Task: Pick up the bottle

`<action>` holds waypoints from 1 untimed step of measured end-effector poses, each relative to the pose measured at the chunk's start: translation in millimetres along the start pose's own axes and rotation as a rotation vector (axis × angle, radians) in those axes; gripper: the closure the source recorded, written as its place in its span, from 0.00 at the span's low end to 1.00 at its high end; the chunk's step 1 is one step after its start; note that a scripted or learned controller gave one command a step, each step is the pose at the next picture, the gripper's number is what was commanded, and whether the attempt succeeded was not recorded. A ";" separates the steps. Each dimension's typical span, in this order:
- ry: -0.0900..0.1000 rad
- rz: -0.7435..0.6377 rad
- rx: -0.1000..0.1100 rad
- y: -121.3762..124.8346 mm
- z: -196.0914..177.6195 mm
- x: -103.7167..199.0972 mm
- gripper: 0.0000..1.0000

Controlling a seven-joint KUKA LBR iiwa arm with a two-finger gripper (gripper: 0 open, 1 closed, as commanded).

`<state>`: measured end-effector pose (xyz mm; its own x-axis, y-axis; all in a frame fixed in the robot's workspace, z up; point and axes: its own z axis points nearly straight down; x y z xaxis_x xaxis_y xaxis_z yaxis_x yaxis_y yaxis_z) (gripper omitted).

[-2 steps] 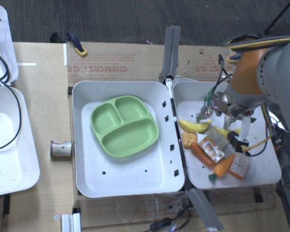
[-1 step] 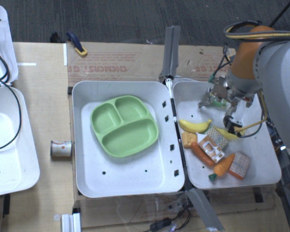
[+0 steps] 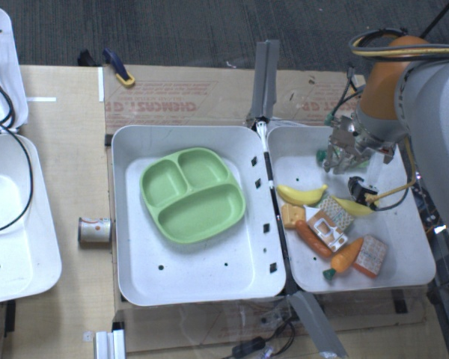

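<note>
Left bin (image 3: 127, 223): holds a green divided plate (image 3: 193, 194), lying flat near its middle.
Right bin (image 3: 303, 271): two bananas (image 3: 302, 194), a carrot (image 3: 346, 257), small packets in a heap near the middle.
Bottle: cannot be made out among the clutter.
Gripper (image 3: 344, 158): low over the right bin's far part; jaw state cannot be told.

robotics lab | white bins (image 3: 127, 200) on cardboard-covered bench (image 3: 172, 96) | loose cables (image 3: 7, 111)

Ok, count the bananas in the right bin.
2. One banana lies near the right bin's left wall; the other banana lies just right of it, partly covered. Others could be hidden.
</note>
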<state>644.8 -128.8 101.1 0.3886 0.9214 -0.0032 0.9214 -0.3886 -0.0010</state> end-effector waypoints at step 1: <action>0.002 0.073 -0.001 -3.6 -117.1 44.7 1.00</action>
<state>659.2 -85.9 218.1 0.4551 0.8904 -0.0014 0.8904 -0.4551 0.0003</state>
